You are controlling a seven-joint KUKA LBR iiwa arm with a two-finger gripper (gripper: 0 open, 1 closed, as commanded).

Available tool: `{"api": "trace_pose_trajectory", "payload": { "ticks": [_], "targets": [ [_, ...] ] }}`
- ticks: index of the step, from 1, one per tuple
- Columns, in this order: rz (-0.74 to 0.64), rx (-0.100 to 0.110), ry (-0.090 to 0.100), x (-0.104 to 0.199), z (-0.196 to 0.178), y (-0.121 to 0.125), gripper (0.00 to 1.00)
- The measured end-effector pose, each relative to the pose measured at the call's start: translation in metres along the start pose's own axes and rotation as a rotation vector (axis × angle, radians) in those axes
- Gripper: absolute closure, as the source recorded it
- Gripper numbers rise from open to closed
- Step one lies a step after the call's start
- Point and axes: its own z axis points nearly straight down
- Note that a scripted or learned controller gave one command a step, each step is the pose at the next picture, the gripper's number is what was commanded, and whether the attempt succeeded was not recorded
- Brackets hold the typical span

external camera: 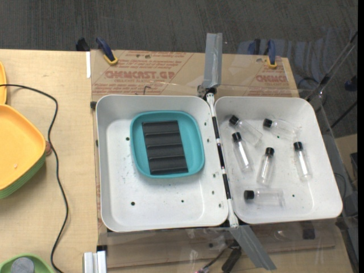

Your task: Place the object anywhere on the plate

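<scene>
At the left edge of the frame you lose most of the stacked yellow and green plastic dishes (17, 152); only their right parts show. At the bottom left corner a round grey-green lid (20, 265) is cut by the lower edge. The thin black cable (57, 169) on the wooden bench (68, 73) runs out of frame at the bottom. The printed lettering on the brown cardboard sheet (148, 73) is too blurred to read fully.
</scene>
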Motion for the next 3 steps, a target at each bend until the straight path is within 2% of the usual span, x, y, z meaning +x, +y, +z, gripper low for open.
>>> {"api": "trace_pose_trajectory", "payload": {
  "ticks": [1, 2, 3],
  "targets": [
    [0.003, 0.001, 0.0, -0.006, 0.0, -0.001, 0.0],
    [-0.001, 0.0, 0.0, 0.008, 0.0, 0.002, 0.0],
    [0.0, 0.0, 0.0, 0.009, 0.0, 0.002, 0.0]
  ]
}}
